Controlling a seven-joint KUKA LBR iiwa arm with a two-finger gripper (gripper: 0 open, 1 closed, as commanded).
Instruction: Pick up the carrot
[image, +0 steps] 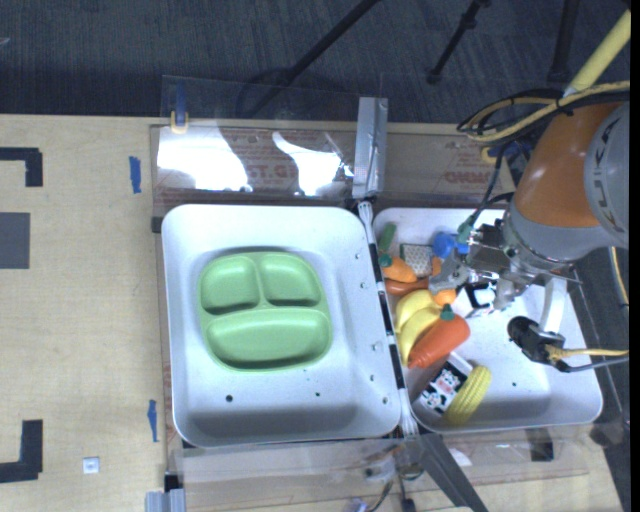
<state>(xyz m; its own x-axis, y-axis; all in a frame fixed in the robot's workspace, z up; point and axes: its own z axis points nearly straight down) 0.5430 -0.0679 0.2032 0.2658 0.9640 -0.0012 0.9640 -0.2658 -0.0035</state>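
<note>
I see one carrot (437, 342) lying at a slant in the right bin (575, 405), near that bin's left wall, its green top pointing up and right. Against the carrot's upper left side lies one yellow banana (413, 312). Above the carrot, past the banana, sit one small orange piece (400, 271), one grey block (416, 260) and one blue piece (444, 244); I cannot name them more closely. Below the carrot lies one black-and-white card or box (440, 387), with one yellow ring-shaped thing (470, 391) leaning on its right edge. The gripper (470, 290) hangs just above and to the right of the carrot's green end; whether it is apart or together I cannot tell. To the carrot's left, in the left bin (190, 400), sits one green three-compartment plate (265, 308)
</note>
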